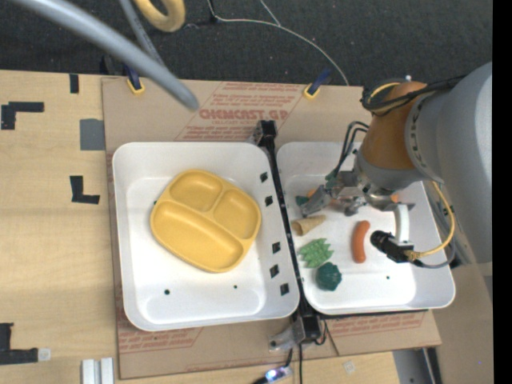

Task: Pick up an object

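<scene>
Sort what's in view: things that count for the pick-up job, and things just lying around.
For the job:
- two-finger gripper, low in the right white bin
- tan cone-shaped piece, just below it
- light green leafy toy
- dark green lumpy toy
- orange-red sausage-shaped toy

Lying about:
- yellow plastic divided plate in the left white bin
- brown cardboard sheet under both bins

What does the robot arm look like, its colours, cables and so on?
The arm is a thick, rounded grey body with an orange band above the wrist. Thin black and yellow cables loop around the wrist. The gripper is a small dark metal piece.
</scene>
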Controlling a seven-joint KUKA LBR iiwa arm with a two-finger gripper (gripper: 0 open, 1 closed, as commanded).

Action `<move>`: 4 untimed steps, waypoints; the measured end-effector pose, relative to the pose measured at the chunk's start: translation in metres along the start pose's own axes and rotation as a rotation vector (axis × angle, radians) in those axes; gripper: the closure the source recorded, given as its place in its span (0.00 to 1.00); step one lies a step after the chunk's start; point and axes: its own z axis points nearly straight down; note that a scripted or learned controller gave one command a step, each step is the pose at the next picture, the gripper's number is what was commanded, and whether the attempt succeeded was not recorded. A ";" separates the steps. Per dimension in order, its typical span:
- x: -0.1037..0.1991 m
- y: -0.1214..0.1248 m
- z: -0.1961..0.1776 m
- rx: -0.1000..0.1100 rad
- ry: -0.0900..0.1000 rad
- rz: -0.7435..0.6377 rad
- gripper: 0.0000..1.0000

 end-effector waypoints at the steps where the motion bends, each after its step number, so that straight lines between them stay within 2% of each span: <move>1: 0.001 0.000 -0.011 0.002 0.002 -0.002 1.00; 3: 0.000 -0.015 -0.108 0.001 0.005 -0.001 1.00; 4: 0.000 -0.014 -0.159 0.000 0.004 -0.002 1.00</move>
